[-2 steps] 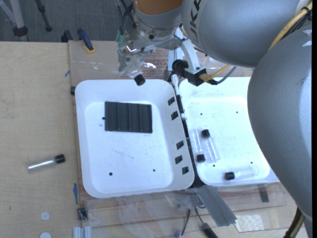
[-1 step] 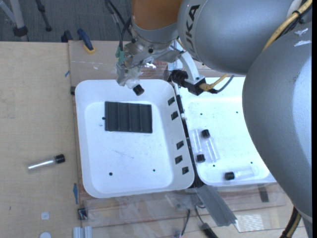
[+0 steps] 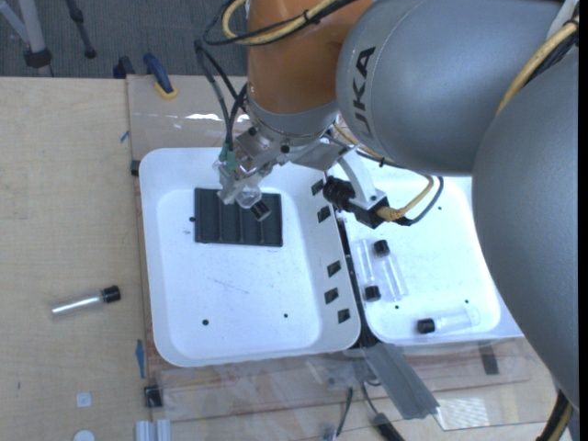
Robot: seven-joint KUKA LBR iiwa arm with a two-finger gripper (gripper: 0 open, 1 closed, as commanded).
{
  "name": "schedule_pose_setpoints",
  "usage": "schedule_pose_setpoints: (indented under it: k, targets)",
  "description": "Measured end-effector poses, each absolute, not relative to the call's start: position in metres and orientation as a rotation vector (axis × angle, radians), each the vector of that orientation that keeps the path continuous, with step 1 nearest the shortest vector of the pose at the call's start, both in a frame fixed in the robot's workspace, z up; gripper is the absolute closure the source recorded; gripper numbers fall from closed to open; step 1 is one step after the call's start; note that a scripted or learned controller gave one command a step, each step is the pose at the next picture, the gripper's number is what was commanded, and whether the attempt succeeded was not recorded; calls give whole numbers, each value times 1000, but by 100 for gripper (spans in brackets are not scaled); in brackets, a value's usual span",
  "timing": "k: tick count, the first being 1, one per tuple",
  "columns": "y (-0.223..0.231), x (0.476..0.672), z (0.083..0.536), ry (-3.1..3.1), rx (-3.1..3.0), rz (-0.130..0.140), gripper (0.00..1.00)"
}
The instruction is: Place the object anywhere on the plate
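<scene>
Hovering over the black plate (image 3: 238, 219), the gripper (image 3: 241, 189) clamped a clear vial (image 3: 248, 197); release remained.

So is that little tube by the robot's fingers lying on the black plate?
Cannot tell. The tube overlaps the black plate beneath the gripper; resting or lifted isn't visible.

Clear black-capped vial (image 3: 250, 197) tilted over the dark plate (image 3: 237, 220).
</scene>
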State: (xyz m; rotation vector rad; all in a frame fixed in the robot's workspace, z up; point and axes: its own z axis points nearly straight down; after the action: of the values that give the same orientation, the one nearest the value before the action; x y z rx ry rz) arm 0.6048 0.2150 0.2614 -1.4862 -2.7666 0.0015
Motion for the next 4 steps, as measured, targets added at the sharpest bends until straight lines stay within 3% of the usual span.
schedule_pose_setpoints:
  k: [1,2,3,4]
  targets:
    - [218,588,387,-2919,-1169,-2,100]
    - [218,534,342,-2973,-1011,1,100]
    - [202,566,415,-3108,-499,-5,100]
    - [220,549,254,-3078,-633,-2,100]
